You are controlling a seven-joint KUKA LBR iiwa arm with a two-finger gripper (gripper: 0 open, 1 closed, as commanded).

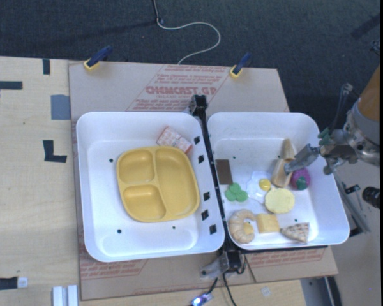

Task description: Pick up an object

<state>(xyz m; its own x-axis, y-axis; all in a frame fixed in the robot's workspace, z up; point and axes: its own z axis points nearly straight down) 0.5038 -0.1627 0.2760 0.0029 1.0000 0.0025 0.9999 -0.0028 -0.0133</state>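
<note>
I work in a robotics lab, at a test bench rather than any kitchen. Below my grey two-finger gripper (314, 153) sit two shallow white plastic bins (92, 190) clipped side by side, resting on a brown printed cardboard sheet (179, 91) held down by blue-and-yellow spring clamps (97, 57). Beyond them, well away from my hand, the pale wooden benchtop (25, 196) carries black tape marks (51, 150), and a thin white cable (191, 37) trails over dark carpet (64, 11).
</note>
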